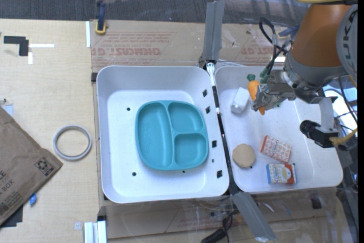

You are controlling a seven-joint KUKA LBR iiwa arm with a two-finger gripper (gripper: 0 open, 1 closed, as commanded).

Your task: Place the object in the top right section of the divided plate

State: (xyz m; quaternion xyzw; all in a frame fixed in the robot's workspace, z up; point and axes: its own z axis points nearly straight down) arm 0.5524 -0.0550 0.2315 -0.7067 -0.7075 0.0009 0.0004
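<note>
- The grey arm with the orange band (324, 31) was seen reaching in over the right shallow white bin (318, 179).
- The left shallow white bin (114, 122) was seen beside it, and the turquoise divided plastic plate (170, 135) lay in its middle.
- The two-finger gripper (263, 101) was lowered right of the plate; whether its jaws were parted could not be told.
- A small orange carrot-shaped toy (253, 90) was seen at the gripper, far from the plate's top right section.

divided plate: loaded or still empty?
Empty. The teal divided plate in the left bin shows bare compartments; nothing lies in any section.
</note>
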